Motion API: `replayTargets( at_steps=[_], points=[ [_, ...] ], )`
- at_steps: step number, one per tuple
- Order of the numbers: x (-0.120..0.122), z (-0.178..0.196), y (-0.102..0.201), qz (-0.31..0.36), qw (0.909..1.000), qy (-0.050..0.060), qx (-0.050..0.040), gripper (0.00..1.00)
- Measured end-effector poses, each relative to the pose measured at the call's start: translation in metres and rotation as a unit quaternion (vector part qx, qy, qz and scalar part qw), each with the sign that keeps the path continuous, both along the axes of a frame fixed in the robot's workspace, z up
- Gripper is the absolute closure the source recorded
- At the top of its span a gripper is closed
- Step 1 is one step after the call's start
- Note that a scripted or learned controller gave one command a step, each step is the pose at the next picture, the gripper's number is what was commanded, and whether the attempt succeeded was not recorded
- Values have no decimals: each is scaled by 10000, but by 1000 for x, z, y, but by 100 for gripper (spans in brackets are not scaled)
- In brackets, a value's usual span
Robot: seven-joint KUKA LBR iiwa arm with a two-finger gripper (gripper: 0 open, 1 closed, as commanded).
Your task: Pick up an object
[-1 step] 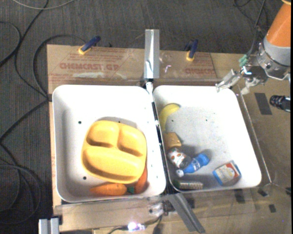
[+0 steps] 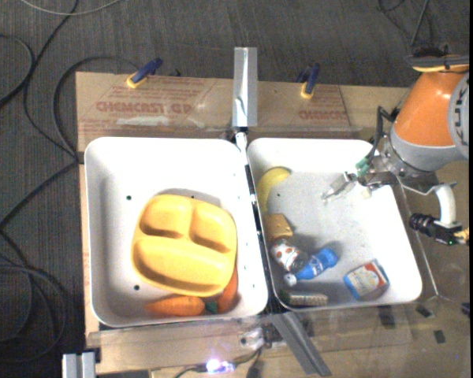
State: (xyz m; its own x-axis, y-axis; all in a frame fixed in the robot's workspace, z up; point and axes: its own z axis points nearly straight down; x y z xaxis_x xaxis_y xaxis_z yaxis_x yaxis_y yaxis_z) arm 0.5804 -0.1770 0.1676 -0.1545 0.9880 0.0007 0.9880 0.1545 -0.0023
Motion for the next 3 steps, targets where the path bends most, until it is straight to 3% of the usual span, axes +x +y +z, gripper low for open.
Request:
replayTargets(
  at_steps=[1, 2, 3],
  points=[
    [-37, 10, 17, 966, 9953, -7, 1, 0],
    [-89, -76, 16, 794, 9968, -30, -4, 0],
    [-88, -67, 17, 795, 9968, -33, 12, 100]
  ],
)
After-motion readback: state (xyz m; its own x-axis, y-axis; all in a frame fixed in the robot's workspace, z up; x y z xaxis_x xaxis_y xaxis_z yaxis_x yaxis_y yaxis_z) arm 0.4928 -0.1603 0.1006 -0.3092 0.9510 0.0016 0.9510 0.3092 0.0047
